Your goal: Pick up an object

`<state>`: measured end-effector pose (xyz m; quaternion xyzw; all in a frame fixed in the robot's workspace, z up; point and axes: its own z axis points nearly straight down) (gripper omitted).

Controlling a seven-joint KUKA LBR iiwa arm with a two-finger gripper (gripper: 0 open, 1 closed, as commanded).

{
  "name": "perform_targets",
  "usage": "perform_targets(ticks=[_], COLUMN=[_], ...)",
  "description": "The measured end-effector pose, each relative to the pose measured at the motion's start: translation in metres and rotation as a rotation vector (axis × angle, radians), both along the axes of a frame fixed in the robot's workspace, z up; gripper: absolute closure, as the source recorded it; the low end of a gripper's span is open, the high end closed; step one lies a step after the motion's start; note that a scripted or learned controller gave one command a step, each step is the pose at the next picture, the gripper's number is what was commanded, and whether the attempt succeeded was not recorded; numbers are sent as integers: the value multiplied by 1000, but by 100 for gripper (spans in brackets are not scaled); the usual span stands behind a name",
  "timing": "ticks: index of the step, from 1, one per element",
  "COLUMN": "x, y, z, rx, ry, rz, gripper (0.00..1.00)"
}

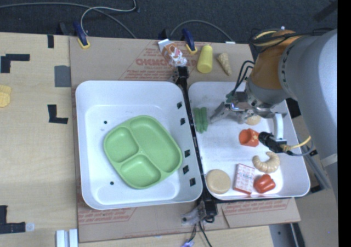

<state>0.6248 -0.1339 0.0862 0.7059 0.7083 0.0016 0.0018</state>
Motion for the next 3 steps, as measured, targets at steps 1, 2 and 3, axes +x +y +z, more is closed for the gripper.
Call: perform_targets(ticks=[1,2,3], x=[-44,-43,-64], y=[-55,-55,30], z=[1,11,51], rx=[-4,-5,1], ry=[1,-2,7], rz=[-3,-4,-1], gripper=[0,100,100])
